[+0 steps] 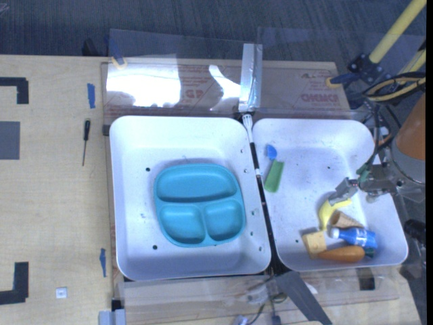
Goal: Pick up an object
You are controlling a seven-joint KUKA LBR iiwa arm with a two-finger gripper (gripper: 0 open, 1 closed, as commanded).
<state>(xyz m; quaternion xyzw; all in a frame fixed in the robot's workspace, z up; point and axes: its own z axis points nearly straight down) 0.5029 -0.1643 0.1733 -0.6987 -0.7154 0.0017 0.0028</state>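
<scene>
Pincer point(349, 186) low in right bin point(304, 141), grip state unclear, directly above yellow banana point(331, 212) curving down-left from it.

The scene is evenly and brightly lit from above. Strong white glare is thrown across the clear panel point(179, 83), well away from the jaws. Shadows are kept soft. Mild blur is seen throughout.
</scene>
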